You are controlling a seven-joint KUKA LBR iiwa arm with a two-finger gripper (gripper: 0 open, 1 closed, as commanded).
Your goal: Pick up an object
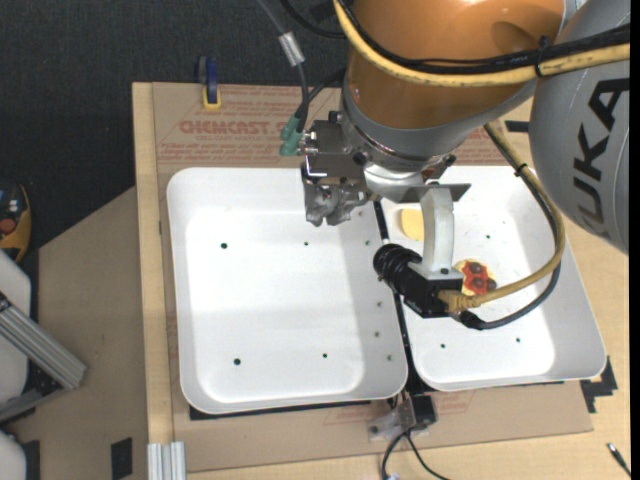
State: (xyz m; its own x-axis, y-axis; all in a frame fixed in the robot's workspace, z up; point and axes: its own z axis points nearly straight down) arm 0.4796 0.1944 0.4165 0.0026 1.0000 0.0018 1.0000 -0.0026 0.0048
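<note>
My gripper (328,206) hangs under the big orange-banded wrist, over the far right corner of the left bin (200,268). Nothing is visible in its grasp. A pale yellow object (409,222) lies in the right bin (540,338) near its far left side, partly hidden by the arm's white and black fittings. A small red and yellow object (476,276) lies near the middle of the right bin, next to the black fitting. Both objects are to the right of the gripper, across the divide between the bins.
A black fitting with a yellow hose (425,290) hangs over the rims where the bins meet. The bins stand on a cardboard sheet (240,123). A blue and yellow clamp (209,80) sits at its far left edge. Cables trail at the front edge.
</note>
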